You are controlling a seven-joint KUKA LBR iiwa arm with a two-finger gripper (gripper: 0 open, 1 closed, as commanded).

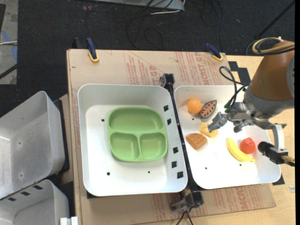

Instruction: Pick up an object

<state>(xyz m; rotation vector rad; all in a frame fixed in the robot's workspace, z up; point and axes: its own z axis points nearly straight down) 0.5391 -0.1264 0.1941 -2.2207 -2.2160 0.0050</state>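
Bench: cardboard-topped, two white bins. Left bin: green divided plastic tray. Right bin: toy foods. Gripper above yellow corn piece, claw state indiscernible. Step: approach; next, descend accurately.

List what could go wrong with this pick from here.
1. The end effector hangs over a tight cluster: yellow piece, waffle, watermelon slice and orange. Closing there may nudge a neighbour or catch two.
2. The yellow piece is partly hidden under the end effector, so a grasp may only clip its edge and slip.
3. The banana touches the tomato; taking one would likely move the other.
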